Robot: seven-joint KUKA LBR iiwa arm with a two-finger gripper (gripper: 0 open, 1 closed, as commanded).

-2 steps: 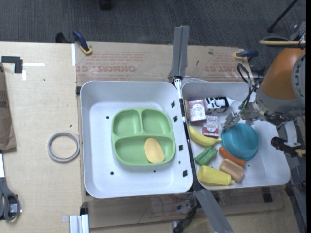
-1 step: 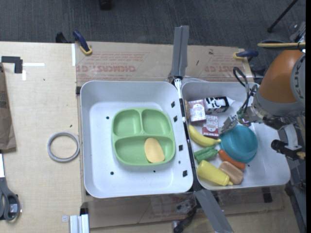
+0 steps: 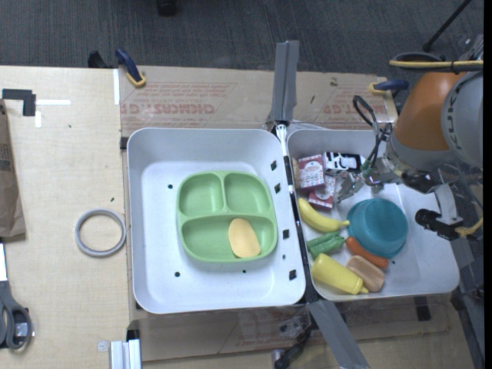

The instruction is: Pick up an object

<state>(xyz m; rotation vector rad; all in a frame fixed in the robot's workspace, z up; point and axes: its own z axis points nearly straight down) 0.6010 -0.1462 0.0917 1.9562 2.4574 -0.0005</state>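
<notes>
The right bin [image 3: 430, 271] holds a jumble of toy food. There is a red packet [image 3: 310, 171], a banana [image 3: 321, 218], a green vegetable [image 3: 327, 243], a teal bowl [image 3: 378, 226], a carrot [image 3: 367, 254], a yellow bottle [image 3: 336, 274] and a tan bun [image 3: 369, 274]. My gripper [image 3: 350, 187] hangs low over this bin, between the red packet and the teal bowl's upper left rim. The grey and orange arm [image 3: 430, 121] covers the bin's far right corner. In the left bin [image 3: 146, 206] a green divided plate [image 3: 227, 215] carries a yellow oval piece [image 3: 244, 238].
A black-and-white item [image 3: 343, 160] lies behind the gripper. On the bench to the left are a grey tape ring [image 3: 101, 231], scissors [image 3: 12, 326] and a brown bag [image 3: 9, 177]. A blue clamp [image 3: 130, 66] grips the cardboard at the back.
</notes>
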